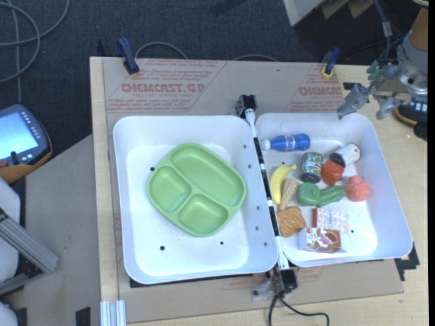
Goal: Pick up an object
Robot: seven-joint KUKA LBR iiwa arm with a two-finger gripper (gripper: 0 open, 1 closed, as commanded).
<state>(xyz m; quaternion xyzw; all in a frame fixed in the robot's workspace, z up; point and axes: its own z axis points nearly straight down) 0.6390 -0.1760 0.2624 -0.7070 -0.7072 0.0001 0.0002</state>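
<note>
The grey metal two-finger gripper (363,102) hangs over the far right corner of the right shallow white plastic bin (391,202), its fingers (351,104) spread apart with nothing between them. In that bin lie a smooth blue plastic bottle (288,142) near the far edge, a curved yellow banana (277,180) by the left wall, a small round green can (311,166), a lumpy green toy (319,195) and a flat red-and-white printed packet (326,229) near the front edge. The left white bin (132,182) holds a glossy green three-compartment plate (197,189) at its middle.
</note>
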